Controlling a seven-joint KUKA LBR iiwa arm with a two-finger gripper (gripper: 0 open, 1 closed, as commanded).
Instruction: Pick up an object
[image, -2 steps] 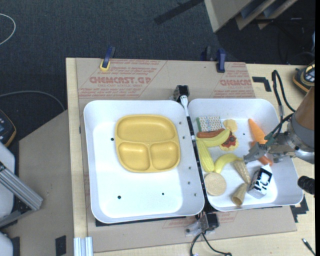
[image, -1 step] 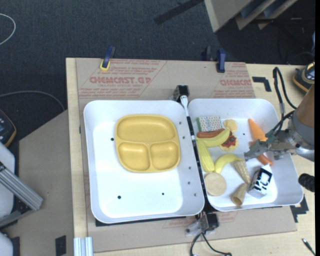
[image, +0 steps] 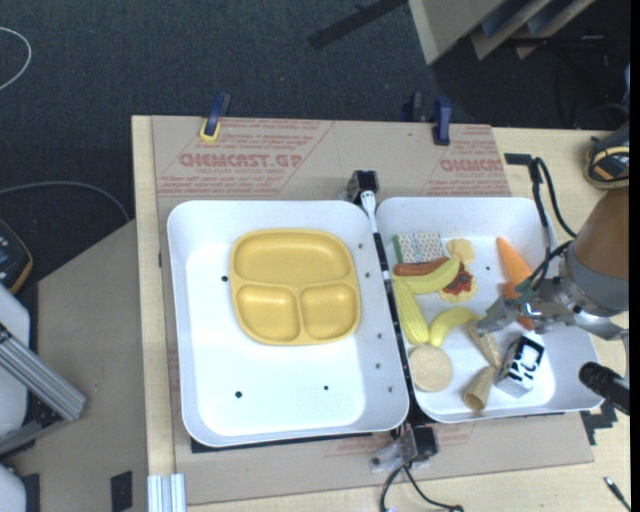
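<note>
One yellow three-compartment plastic tray (image: 295, 285) lies in the left white bin (image: 200, 400). Right of it: one carrot (image: 513, 259), one corn cob (image: 411, 311), one round cracker (image: 432, 367). The gripper (image: 515, 315) there: grip state cannot be told.

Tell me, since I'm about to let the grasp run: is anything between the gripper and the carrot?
Nothing visible blocks it. The gripper hangs over the right bin, and the carrot lies just up-view of it on bare bin floor. The banana and the rest of the toy food sit farther left.

Arm (image: 610, 250) cut off at the right edge; gripper (image: 515, 315) blurred among toy food (image: 440, 290).
</note>
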